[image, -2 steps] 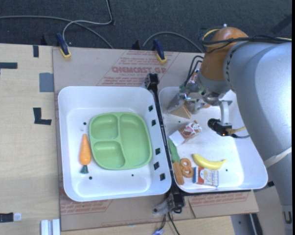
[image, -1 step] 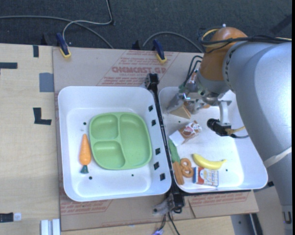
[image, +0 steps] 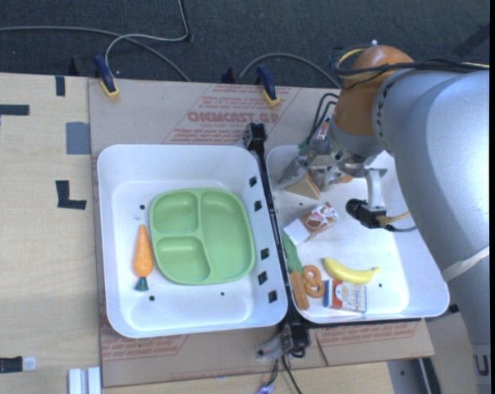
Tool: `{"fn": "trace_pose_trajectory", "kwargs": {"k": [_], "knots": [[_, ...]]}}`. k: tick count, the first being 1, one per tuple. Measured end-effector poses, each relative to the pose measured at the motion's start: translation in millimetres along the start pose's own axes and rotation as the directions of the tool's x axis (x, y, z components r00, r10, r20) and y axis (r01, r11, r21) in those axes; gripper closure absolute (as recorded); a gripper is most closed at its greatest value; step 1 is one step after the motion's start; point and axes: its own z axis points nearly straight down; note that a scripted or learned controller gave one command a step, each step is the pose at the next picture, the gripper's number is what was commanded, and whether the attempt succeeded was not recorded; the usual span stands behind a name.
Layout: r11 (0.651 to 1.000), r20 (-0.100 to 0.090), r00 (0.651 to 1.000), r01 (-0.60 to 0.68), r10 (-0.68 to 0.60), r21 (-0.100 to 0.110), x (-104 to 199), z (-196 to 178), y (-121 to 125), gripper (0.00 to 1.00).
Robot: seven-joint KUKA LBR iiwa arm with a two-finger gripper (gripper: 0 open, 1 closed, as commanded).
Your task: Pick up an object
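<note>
1. The gripper (image: 313, 173) sits low over the far end of the right bin (image: 419, 298), among grey metal parts and cables. How far its fingers stand apart cannot be told, nor whether anything lies between them.
2. A tan wedge-shaped piece (image: 307, 189) lies just beside the gripper's tip. Whether the two touch is unclear.
3. The arm's grey casing fills the right side and hides the right bin's far right wall. Its lower part is cut off by the edge of the view.
4. In the right bin, a small brown-and-white packet (image: 319, 217) lies near the middle. Its printing is too blurred to read.
5. A smooth yellow banana (image: 350, 271) lies nearer the front, with a small printed box (image: 346, 296) touching it in front.
6. A looped orange pretzel-shaped toy (image: 307, 284) lies beside the box. A green item (image: 291, 253) runs along the divider, partly hidden.
7. In the left bin (image: 116, 220), a matte green divided plate (image: 202, 236) with rounded corners lies flat. An orange carrot (image: 142, 255) lies just beside it on the left.
8. The arm bends down from the right, its orange band (image: 368, 89) above the wrist.
</note>
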Motion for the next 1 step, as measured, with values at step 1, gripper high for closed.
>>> {"fn": "trace_pose_trajectory", "kwargs": {"k": [1], "knots": [[1.000,0.000,1.000,0.001,-0.001,-0.001,0.2,-10.4,0.3,1.00]]}}
